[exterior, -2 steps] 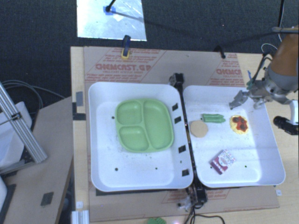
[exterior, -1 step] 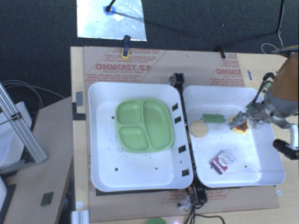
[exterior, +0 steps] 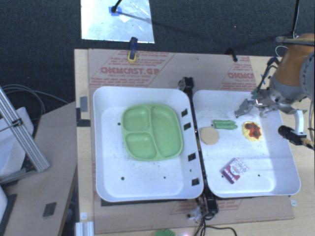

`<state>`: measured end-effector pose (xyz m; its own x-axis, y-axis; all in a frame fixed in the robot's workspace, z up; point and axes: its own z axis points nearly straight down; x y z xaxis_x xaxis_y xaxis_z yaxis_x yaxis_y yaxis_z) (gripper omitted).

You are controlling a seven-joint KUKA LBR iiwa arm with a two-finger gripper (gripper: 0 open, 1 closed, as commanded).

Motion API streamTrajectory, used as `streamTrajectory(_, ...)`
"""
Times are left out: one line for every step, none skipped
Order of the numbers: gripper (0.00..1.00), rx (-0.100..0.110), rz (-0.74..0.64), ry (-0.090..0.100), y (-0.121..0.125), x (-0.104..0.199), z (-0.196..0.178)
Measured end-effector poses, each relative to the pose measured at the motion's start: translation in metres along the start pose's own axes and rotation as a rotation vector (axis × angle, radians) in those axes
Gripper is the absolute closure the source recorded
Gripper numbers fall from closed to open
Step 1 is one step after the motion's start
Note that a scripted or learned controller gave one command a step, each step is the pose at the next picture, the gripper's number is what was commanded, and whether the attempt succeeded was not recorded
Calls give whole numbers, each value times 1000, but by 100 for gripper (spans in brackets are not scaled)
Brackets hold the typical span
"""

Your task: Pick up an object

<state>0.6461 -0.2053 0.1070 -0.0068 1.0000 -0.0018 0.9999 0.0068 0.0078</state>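
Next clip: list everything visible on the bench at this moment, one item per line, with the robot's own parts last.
White bins: 2, side by side on the bench.
Divided plate: 1, green, in the left bin.
Green toy: 1, in the right bin.
Round disc: 1, tan, just below the green toy.
Pizza-like toy: 1, yellow and red, in the right bin.
Packet: 1, red and white, front of the right bin.
Arm: 1, grey and orange, at the right.
Tool: 1, over the right bin's back part.

Printed lettering on the protective sheet
Red lettering reading roughly "CHEMCAST GP" repeats across the brown sheet under the bins; the small red-and-white packet carries print too small to read.
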Motion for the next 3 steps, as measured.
streamTrajectory(0, 3, 5, 0, -40, -1, 22)
streamTrajectory(100, -8, 4, -5, -35, -3, 5)
streamTrajectory(0, -5, 4, -4, -36, -3, 7)
